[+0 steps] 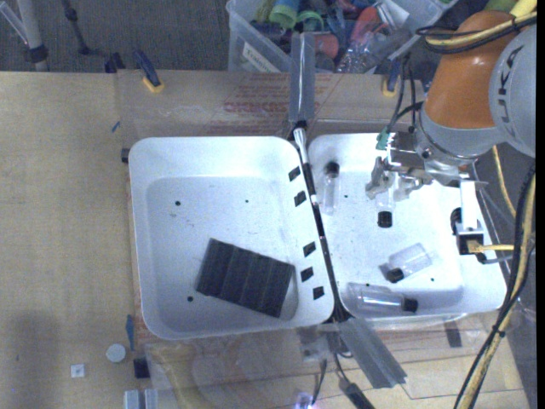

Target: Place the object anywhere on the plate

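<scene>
A black ribbed plate (245,278) lies tilted at the front of the left bin (162,173). My gripper (387,187) hangs over the middle of the right bin (443,288). It is shut on a small clear vial (385,201), which points down with its black cap (384,219) lowest. Three more clear vials with black caps lie in the right bin: one near the divider (328,186), one toward the front (407,261), and one along the front wall (379,297).
A divider with black clips (306,228) separates the two bins. Behind them stands a clear tub of coloured toys (341,11). Cables (502,254) run down the right side of the right bin. Small bits lie on the bench at front left (115,353).
</scene>
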